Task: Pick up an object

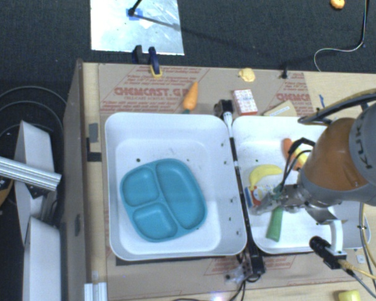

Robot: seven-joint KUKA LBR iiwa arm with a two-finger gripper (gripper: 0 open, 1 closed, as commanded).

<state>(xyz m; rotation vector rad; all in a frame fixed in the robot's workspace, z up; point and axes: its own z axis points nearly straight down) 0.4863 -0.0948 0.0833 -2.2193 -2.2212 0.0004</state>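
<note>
My gripper [271, 197] hangs low in the right bin [263, 144], just above its left-middle floor. Its tip sits among a small cluster of objects: a yellow banana-like piece [265, 173], a small red and blue item [255, 196], and a green cylinder [275, 224] lying just below the tip. An orange item [287, 145] shows beside the arm at the bin's upper part. The grey arm with its orange band [332, 158] covers the bin's right half. No object shows between the fingers.
The left bin [122, 137] holds a blue divided plate [163, 198]. On the cardboard behind the bins lie an orange carrot-like piece [190, 96], a small box [244, 101] and a yellow item [247, 75]. Cables run along the right side.
</note>
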